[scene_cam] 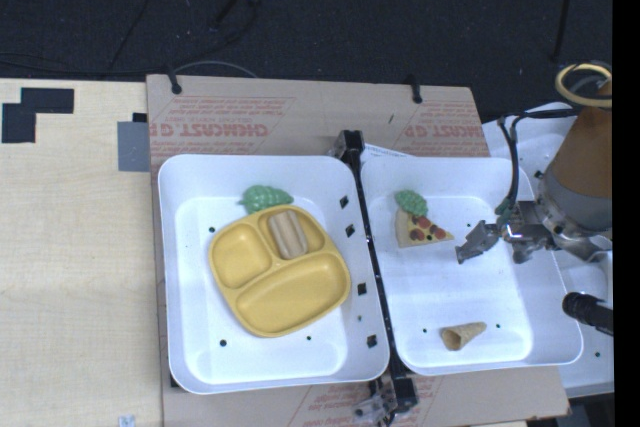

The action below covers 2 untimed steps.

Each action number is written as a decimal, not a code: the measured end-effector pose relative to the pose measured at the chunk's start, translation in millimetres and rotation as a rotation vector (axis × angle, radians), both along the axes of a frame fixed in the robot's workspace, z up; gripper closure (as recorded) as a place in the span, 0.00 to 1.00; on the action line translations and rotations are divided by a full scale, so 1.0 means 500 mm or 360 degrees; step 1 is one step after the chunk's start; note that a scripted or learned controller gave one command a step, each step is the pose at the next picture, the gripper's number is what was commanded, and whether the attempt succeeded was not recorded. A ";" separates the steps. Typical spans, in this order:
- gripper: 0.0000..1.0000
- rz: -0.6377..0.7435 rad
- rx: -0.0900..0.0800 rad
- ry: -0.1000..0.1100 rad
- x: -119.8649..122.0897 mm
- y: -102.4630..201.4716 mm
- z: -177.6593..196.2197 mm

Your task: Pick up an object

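We see the gripper (478, 243) hovering over the right bin (545, 340), fingers slightly parted and holding nothing, just beside the pizza slice (418, 231). The slice is a tan wedge with red spots, a green leafy piece (410, 203) touching its top. A cone (462, 335) lies near the front. The left bin (190, 215) holds a yellow divided plate (275, 300); cardboard (300, 120) lies beneath.

A robotics lab — white bins (200, 185) on cardboard (300, 115), loose cables (230, 5) trailing over dark floor.
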<state>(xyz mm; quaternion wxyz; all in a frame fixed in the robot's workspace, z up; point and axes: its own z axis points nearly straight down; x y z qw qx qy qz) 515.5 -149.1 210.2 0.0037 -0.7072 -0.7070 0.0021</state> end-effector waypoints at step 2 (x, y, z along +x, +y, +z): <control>0.00 -0.0003 0.0001 0.0000 -0.004 0.023 -0.192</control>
